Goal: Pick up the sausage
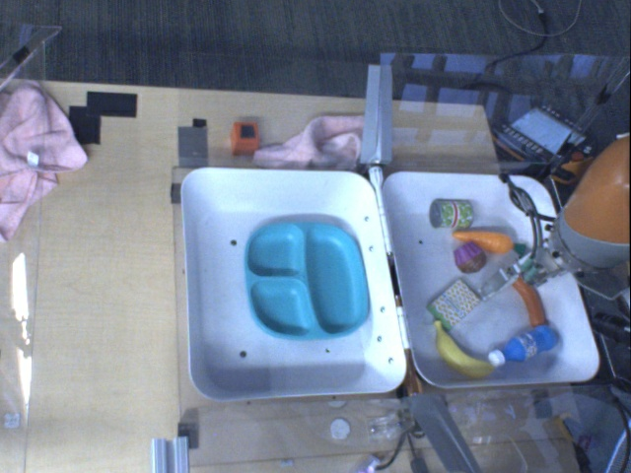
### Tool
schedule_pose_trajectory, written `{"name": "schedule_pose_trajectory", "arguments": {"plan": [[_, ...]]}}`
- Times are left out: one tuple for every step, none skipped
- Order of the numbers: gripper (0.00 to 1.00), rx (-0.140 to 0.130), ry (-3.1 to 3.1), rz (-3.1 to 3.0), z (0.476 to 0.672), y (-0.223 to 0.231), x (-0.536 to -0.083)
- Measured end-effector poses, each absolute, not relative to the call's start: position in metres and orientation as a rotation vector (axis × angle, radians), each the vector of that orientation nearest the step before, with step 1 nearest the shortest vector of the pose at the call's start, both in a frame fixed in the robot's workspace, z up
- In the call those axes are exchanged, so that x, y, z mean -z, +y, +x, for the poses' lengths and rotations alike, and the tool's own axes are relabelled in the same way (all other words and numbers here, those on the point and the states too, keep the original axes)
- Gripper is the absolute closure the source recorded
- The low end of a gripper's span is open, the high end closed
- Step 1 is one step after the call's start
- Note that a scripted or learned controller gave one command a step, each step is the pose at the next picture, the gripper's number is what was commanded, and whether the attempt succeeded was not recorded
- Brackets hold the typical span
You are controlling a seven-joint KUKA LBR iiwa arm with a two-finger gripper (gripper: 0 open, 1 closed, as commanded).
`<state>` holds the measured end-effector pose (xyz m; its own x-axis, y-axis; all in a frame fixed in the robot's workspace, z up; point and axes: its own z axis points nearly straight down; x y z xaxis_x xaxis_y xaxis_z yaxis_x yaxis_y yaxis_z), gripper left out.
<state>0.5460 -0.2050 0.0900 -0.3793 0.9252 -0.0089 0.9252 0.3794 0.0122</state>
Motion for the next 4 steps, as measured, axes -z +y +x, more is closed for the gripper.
{"name": "schedule_pose_trajectory", "arguments": {"plan": [[0.0, -0.006, 2.529, 1.842, 0.561, -0.205, -0.186], [0.0, -0.006, 2.631, 1.7, 0.551, -0.205, -0.096], [0.0, -0.006, 2.559, 1.803, 0.553, -0.205, -0.177], [0.0, -0.006, 2.727, 1.533, 0.542, -0.205, -0.09]]}}
